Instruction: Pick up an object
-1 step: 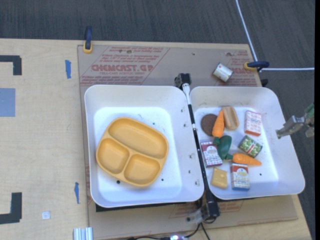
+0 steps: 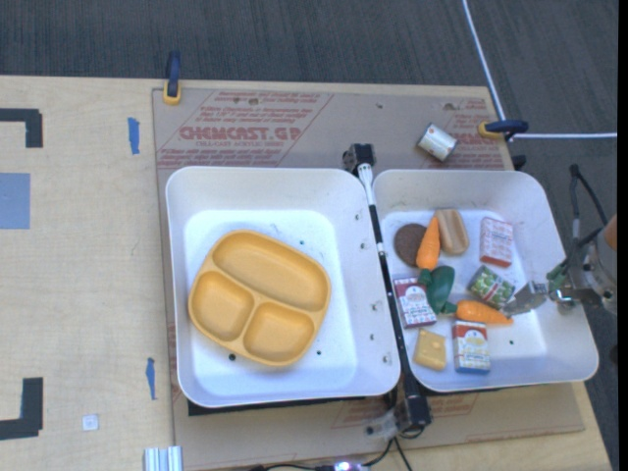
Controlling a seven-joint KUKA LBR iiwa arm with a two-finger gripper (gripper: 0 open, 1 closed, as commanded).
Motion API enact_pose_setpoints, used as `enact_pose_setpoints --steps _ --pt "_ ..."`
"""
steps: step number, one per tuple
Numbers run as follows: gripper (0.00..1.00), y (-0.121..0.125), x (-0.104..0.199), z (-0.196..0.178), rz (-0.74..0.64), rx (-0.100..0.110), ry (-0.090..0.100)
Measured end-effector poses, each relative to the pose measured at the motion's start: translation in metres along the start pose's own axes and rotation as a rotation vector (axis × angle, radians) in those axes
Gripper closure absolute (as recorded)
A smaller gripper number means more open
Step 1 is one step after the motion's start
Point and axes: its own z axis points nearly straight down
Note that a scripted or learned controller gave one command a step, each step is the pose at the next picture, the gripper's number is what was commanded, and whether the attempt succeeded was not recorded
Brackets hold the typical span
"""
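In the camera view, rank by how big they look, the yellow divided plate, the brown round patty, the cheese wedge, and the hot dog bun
1. yellow divided plate
2. hot dog bun and brown round patty, too alike to rank
3. cheese wedge

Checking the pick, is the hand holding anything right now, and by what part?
Cannot tell. The hand sits at the right bin's edge, beside a carrot.

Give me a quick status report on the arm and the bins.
End effector low over right bin, tip by a toy carrot. Nothing seen in its grasp. Toy food crowded there; yellow divided plate in left bin.
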Motion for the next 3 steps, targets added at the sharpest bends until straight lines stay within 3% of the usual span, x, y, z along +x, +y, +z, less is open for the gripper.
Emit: enact_pose_setpoints --steps 1,2,3 --pt "0.00 0.003 0.079 0.044 0.000 -0.010 -0.003" --pt "1.00 0.006 0.081 0.033 -0.001 -0.017 -0.001" --pt "1.00 0.030 0.150 -0.052 -0.003 -0.005 0.000"
